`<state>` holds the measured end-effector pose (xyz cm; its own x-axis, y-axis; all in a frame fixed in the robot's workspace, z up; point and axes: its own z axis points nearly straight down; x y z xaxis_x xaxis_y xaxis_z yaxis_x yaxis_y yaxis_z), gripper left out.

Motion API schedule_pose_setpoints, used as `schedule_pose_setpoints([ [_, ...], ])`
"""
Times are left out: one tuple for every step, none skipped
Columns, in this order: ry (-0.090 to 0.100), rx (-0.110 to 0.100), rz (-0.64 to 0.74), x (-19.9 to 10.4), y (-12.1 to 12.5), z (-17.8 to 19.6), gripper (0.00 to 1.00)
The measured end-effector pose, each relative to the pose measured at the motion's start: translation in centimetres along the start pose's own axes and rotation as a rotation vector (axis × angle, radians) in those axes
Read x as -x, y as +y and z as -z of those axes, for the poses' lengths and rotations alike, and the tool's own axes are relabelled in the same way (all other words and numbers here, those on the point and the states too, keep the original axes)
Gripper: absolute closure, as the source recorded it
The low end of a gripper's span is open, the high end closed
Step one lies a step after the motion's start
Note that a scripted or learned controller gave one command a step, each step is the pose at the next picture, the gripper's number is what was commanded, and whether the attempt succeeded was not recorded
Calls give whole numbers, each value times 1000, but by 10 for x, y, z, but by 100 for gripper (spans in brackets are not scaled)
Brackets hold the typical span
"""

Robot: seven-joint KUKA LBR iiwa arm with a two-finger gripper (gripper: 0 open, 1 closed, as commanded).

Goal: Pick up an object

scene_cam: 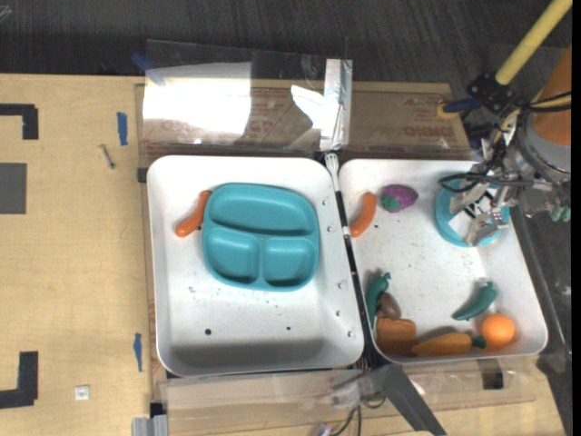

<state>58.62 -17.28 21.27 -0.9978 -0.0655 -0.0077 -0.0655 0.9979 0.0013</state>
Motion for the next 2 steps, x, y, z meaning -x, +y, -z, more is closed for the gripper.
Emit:
schedule_pose_setpoints([
  [9,4,1,52,37,-99,100],
  [-9,-1,-19,90,87,-22,100],
])
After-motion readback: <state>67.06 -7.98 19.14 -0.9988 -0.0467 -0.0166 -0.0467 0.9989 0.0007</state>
